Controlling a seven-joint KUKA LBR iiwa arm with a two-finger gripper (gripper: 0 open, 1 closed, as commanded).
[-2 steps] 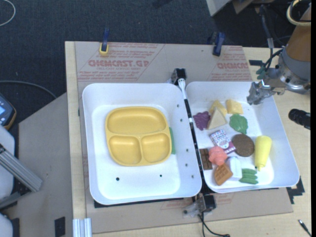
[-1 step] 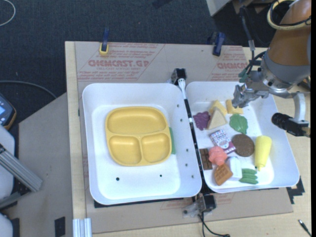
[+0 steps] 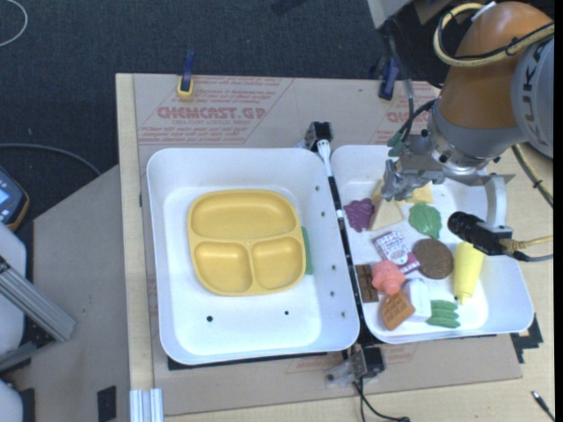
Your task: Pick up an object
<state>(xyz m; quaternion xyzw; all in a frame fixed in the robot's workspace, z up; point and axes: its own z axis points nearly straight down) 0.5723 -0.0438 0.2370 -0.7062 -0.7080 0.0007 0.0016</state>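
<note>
A grey robot arm with an orange band is reaching in from three o'clock, its two-finger gripper (image 3: 396, 183) hanging low over the twelve o'clock end of the right shallow white bin (image 3: 519, 301), just above a pale yellow wedge-shaped toy food piece (image 3: 393, 191); whether the claw is released or clenched cannot be told. The approach step seems to be under way, and the next move likely calls for settling squarely over one piece. A purple toy grape cluster (image 3: 359, 212) is lying toward eight o'clock of the gripper, and a yellow three-compartment plastic tray (image 3: 246, 240) is sitting in the left shallow white bin (image 3: 167, 236).
</note>
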